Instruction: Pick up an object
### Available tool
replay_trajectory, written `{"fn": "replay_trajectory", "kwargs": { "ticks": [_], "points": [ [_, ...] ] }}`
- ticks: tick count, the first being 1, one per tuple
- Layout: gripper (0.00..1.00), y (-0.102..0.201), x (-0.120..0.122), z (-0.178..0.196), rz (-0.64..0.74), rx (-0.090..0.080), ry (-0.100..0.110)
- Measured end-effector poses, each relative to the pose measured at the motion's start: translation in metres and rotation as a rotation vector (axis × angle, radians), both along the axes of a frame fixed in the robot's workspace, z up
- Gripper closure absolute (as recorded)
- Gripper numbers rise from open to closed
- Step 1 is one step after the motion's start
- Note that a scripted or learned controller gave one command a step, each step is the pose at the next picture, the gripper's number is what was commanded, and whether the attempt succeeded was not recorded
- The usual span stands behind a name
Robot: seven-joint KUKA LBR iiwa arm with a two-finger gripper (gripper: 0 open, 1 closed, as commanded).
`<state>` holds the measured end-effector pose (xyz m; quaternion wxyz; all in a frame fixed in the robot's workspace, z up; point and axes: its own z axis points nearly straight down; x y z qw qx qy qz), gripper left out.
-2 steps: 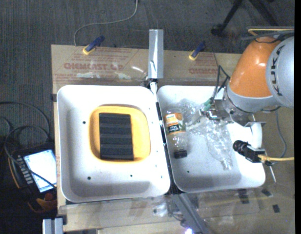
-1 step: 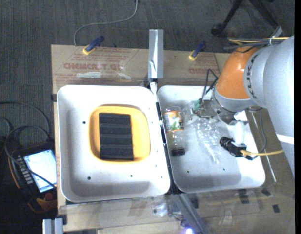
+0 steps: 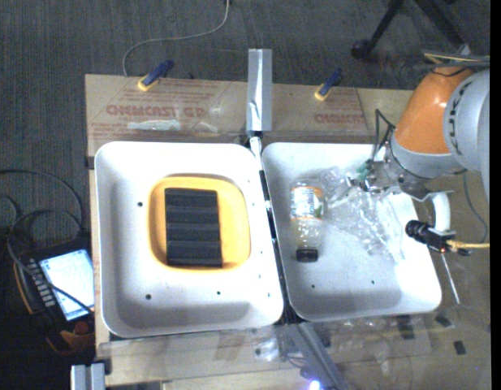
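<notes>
**A:** Nearest the camera, what lies in the left bin (image 3: 112, 242)?

**B:** A yellow tray (image 3: 159, 218) sits at its middle, flat on the floor, with a black ribbed block (image 3: 193, 227) resting inside the tray.

**A:** And the right bin (image 3: 347, 299)?

**B:** A clear bottle (image 3: 305, 214) lies on its side close to the bin's left wall, its dark cap (image 3: 306, 254) pointing toward the near edge and an orange-and-white label around its far half. Just beside it, toward the bin's centre and right wall, crumpled clear plastic (image 3: 370, 218) spreads over the floor.

**A:** Where is the arm?

**B:** The arm (image 3: 445, 124) reaches over the right bin's far right corner, orange band uppermost. Its gripper (image 3: 370, 179) hangs at the far edge of the plastic, well apart from the bottle. The plastic and glare hide the tips, so whether it has anything is impossible to tell.

**A:** Beyond the bins?

**B:** A brown board (image 3: 177, 112) on the bench's far edge carries two blue-and-yellow clamps (image 3: 155, 74), one toward each far corner, and a metal post (image 3: 259, 92) stands between the bins.
</notes>
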<state>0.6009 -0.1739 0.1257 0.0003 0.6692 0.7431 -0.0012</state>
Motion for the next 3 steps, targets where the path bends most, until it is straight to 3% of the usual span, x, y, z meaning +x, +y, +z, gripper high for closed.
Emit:
{"fn": "replay_trajectory", "kwargs": {
  "ticks": [1, 2, 3],
  "points": [
    [0.0, 0.016, -0.027, 0.096, -0.229, 0.001, 0.0],
    [0.0, 0.031, 0.031, -0.021, -0.007, -0.002, -0.004],
    [0.0, -0.02, 0.013, -0.022, 0.025, -0.002, -0.008]
  ]
}}
